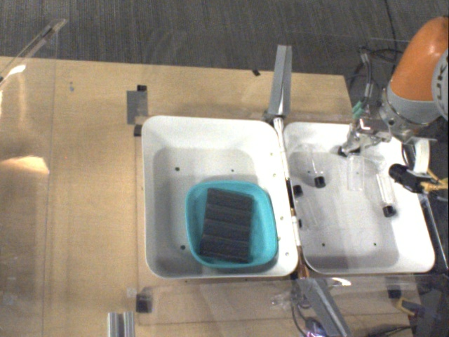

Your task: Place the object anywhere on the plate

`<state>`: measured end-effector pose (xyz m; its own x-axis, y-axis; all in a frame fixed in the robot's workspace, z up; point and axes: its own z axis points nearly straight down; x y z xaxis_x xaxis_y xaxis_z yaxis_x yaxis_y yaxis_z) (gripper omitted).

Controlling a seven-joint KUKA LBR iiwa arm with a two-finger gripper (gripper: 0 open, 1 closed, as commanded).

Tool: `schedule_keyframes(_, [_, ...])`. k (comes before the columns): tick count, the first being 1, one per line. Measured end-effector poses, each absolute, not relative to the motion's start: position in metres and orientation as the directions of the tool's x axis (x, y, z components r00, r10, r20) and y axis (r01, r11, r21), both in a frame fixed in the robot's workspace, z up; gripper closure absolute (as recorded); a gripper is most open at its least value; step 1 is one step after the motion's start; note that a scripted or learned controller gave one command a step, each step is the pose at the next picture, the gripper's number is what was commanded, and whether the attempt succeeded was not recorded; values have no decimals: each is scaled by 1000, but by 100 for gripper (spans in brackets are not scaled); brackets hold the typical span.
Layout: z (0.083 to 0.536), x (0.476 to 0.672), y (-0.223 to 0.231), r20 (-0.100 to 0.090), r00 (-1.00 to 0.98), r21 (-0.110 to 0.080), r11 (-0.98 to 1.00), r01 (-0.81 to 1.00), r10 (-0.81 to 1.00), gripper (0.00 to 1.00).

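Camera view. The arm [421, 69], grey with an orange band, enters at the upper right and reaches over the far edge of the right bin [365, 255]. The tool [359, 137] sits low over that bin's rear right corner. Whether it is released or clenched cannot be told from this angle; nothing is seen between its tips.

The left bin [161, 188] carries a teal plate [265, 220], squarish with rounded corners, set toward the near side. A dark grey ribbed block [226, 225] lies flat on the plate, roughly centred, its long side running front to back with a slight tilt. Four raised bands cross its top. It lies well apart from the tool.

The right bin holds several clear, tube-like pieces with dark ends [384, 196], scattered; their exact form is too faint to state. Both bins rest on the wooden bench [70, 209], touching along their inner edges.
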<state>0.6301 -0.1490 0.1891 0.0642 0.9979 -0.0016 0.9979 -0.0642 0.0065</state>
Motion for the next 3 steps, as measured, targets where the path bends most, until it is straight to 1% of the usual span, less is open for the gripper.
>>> schedule_keyframes(1, [185,561,-68,0,-91,5,91,996,996,100])
schedule_keyframes(2, [185,538,12,0,-146,4,146,989,989,100])
schedule_keyframes(3, [185,551,105,0,-229,7,229,973,973,100])
